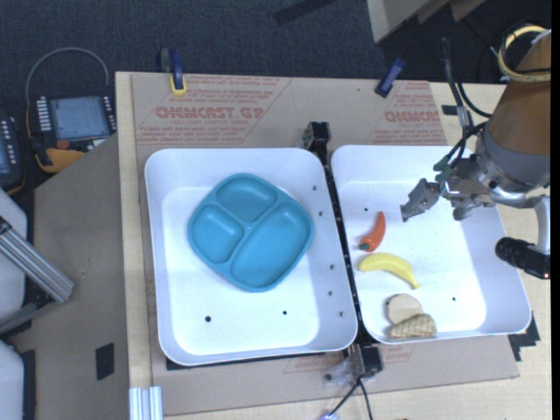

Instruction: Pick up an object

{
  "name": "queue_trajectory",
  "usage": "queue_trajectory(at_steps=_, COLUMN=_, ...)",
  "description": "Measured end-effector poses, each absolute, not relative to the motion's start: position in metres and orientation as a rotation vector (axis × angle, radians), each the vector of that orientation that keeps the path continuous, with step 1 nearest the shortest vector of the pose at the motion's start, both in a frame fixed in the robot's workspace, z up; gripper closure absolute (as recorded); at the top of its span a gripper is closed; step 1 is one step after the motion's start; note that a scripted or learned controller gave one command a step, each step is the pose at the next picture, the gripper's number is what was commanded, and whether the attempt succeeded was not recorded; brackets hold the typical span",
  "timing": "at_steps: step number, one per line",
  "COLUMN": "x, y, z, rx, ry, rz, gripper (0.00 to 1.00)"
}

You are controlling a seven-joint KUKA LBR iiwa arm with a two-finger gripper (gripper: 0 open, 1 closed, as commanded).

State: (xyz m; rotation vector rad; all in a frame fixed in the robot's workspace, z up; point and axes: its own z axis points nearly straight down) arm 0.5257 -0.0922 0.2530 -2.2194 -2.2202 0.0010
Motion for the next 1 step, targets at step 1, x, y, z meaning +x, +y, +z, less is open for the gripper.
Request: queue_trajectory(at_steps=1, x=0.5153, y=-0.0908, z=0.2007, rx=-2.219, ry=-2.218, rz=0.004, gripper=0.0)
